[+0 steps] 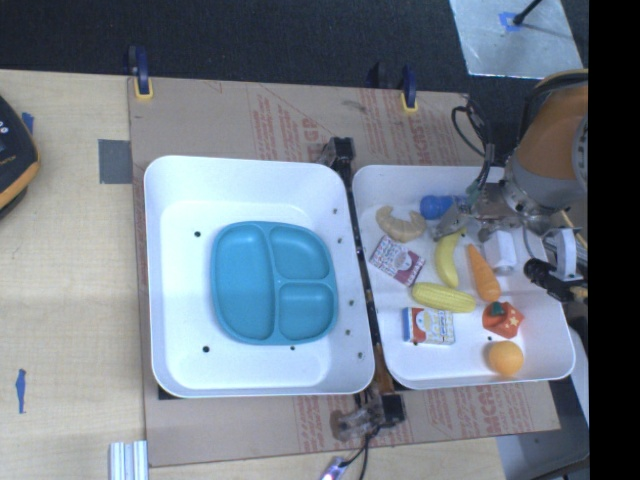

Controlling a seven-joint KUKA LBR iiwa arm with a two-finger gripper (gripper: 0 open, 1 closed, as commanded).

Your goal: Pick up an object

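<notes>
The right bin [400,373] holds several toy foods. A blue piece [435,206] and a tan curved piece [400,224] lie at its back. A yellow banana [447,259], an orange carrot [482,274] and a yellow corn cob [443,296] lie in the middle. A red pepper [502,318] and an orange fruit [506,358] sit at the front right. Two small cartons [395,260] [430,326] lie to the left. My gripper [476,220] hangs over the back of this bin, just right of the blue piece and above the tops of the banana and carrot.
The left bin [170,268] carries a blue divided plate [274,281]. The grey and orange arm [550,143] comes in over the right bin's back right corner. A black and yellow device [12,158] lies at the bench's far left.
</notes>
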